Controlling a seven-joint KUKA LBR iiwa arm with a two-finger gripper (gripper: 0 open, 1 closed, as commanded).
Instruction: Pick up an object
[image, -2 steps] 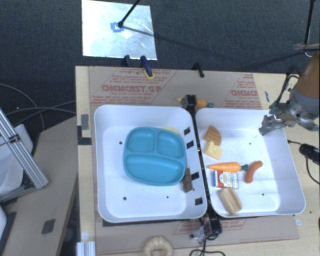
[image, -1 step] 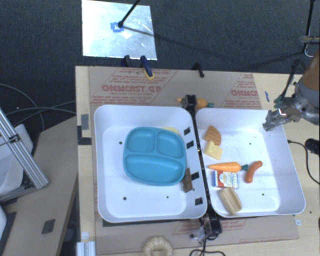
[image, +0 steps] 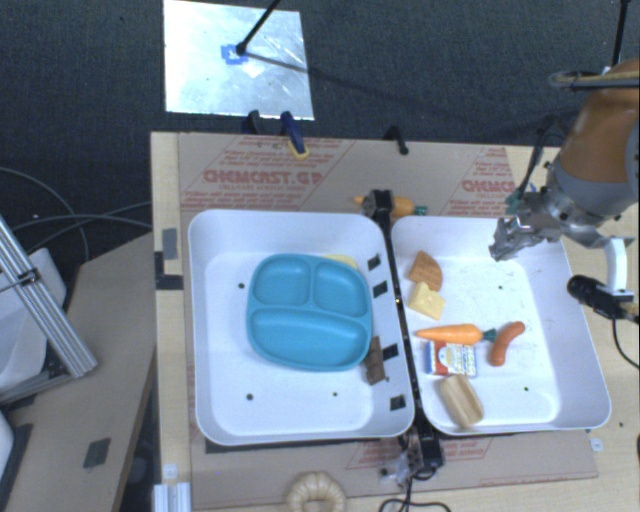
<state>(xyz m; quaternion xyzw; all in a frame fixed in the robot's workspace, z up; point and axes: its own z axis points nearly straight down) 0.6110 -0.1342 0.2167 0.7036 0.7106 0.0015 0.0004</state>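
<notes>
My gripper (image: 507, 243) hangs over the far right part of the right bin (image: 555, 300), with nothing visible between its fingers. Below and left of it, toy food lies in that bin: a brown bread slice (image: 425, 268), a yellow cheese wedge (image: 428, 301), an orange carrot (image: 450, 334), a red sausage (image: 505, 341), a small juice carton (image: 453, 358) and a tan bread roll (image: 461, 398). The nearest item, the bread slice, is well apart from the gripper.
The left bin (image: 215, 330) holds a blue divided plate (image: 308, 309), with a yellow piece (image: 343, 260) peeking from behind it and a small brown item (image: 375, 366) by the divider. A beige ring (image: 315, 492) lies off the bench's front edge.
</notes>
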